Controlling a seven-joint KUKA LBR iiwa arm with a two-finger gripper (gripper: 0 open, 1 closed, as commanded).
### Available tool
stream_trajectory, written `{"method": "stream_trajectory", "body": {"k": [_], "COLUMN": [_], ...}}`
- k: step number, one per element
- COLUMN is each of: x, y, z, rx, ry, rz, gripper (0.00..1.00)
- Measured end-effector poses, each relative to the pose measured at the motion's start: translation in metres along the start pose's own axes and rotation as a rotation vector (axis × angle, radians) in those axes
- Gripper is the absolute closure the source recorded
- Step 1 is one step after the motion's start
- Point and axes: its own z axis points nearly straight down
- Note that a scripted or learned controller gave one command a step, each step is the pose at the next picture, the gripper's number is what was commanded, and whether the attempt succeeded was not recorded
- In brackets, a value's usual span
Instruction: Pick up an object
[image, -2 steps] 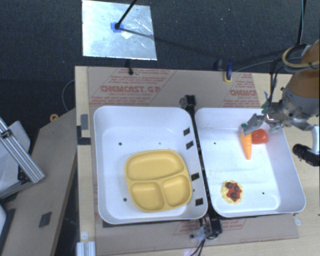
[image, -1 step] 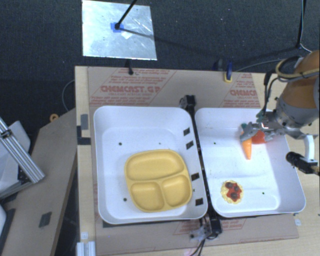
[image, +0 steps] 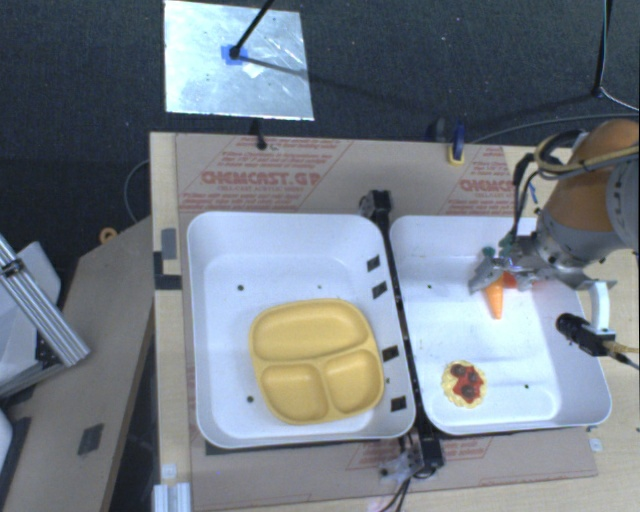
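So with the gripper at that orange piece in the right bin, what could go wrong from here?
The orange carrot-shaped piece pokes out below the gripper, seemingly caught near one end, so it may pivot or slip when lifted. The right bin wall is near the wrist, so a sideways move could clip it. A drop could land on the small pizza toy.

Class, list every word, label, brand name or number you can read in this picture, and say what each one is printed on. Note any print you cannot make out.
"CHEMCAST GP" in red, on the brown protective sheet behind the left bin.
The same red print repeats on the sheet behind the right bin and along the front edge, but there it is partly hidden or too blurred to read.
The yellow tray carries no readable text.
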Motion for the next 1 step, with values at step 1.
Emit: {"method": "stream_trajectory", "body": {"k": [1], "x": [0.0003], "y": [0.0005], "z": [0.0393], "rx": [-0.001], "ry": [0.0], "rz": [0.0], "gripper": [0.0]}}
